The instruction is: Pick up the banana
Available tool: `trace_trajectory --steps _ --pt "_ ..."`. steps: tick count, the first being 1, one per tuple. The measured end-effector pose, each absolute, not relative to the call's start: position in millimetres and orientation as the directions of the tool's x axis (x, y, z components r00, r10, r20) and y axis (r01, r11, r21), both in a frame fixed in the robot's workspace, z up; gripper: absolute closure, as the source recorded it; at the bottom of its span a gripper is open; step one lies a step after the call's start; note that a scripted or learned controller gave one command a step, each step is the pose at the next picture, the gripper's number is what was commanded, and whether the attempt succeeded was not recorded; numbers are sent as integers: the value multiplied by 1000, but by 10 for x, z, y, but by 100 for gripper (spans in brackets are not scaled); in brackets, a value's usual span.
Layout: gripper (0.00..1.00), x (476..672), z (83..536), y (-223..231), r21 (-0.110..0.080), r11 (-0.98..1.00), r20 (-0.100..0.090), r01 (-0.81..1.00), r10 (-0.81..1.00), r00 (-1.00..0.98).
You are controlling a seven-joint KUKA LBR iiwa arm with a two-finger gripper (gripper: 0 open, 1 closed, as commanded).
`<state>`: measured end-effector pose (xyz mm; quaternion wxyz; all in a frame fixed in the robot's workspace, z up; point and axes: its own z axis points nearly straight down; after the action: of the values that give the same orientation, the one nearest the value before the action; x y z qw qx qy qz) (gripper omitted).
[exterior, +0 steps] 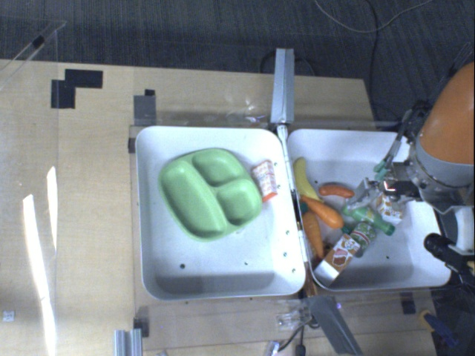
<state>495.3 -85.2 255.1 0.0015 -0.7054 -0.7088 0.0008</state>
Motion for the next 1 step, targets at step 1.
trace_trajectory --steps 1 --pt "0 5649 1805 -304 -4 82 1 997 997 -82"
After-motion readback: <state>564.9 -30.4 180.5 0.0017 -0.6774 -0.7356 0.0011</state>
